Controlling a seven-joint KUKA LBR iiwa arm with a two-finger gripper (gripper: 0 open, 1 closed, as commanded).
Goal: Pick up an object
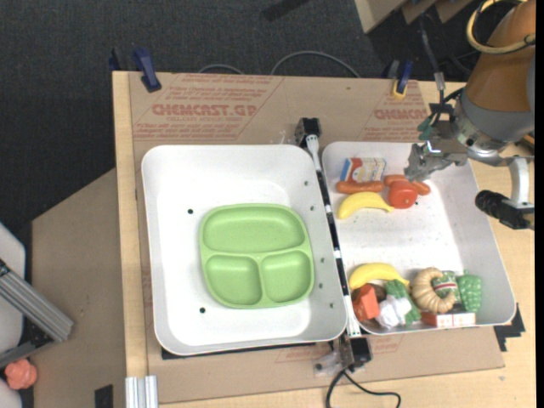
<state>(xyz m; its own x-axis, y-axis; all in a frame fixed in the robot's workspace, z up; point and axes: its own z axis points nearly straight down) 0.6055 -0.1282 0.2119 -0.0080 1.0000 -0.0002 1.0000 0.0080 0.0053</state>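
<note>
Right now the gripper [421,165] hangs over the far end of the right bin [476,236], just above the tomato [403,195]. Whether the claw is released or clenched, I cannot tell; it looks blurred. A banana [364,204] lies beside the tomato, a small carton [365,170] behind it. More toys crowd the near end. The left bin [170,228] carries a green tray [255,254].

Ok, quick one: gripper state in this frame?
Gripper: low over the right bin, just above the tomato; whether it is open, shut or holding anything cannot be told.
</note>
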